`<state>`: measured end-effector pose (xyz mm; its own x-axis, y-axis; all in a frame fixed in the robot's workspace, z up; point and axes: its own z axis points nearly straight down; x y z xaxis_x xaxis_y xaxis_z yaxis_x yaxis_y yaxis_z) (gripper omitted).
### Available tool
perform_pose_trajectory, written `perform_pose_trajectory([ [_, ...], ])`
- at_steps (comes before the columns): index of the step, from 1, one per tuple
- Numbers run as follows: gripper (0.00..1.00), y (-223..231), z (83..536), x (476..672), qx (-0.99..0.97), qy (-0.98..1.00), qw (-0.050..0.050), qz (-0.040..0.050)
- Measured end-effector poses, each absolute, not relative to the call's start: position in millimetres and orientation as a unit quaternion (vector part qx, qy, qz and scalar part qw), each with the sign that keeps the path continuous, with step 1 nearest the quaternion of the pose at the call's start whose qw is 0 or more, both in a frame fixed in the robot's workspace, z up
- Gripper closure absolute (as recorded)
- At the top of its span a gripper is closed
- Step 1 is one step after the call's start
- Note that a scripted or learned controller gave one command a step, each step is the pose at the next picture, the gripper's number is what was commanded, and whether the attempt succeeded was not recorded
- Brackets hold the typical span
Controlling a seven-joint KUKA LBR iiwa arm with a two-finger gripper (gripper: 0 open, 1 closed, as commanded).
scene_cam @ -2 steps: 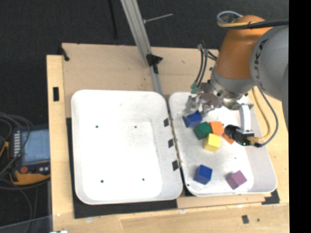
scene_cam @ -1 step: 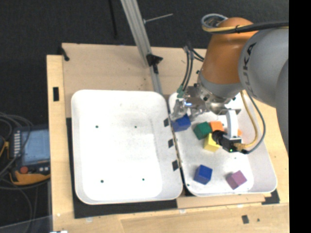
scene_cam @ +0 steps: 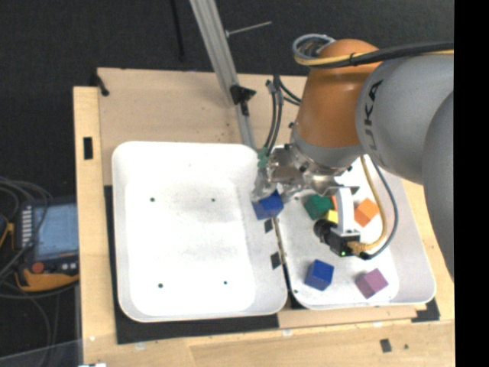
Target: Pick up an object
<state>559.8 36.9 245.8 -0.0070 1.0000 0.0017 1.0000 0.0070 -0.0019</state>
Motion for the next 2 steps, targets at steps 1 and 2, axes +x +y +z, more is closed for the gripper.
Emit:
perform_pose_trajectory([
  [1,1.00,91.4,249.0,544.0,-0.704,-0.710,0.002,0.0000],
  [2,0.00,87.6,248.9,544.8,-0.707,-0.708,0.001,0.0001],
])
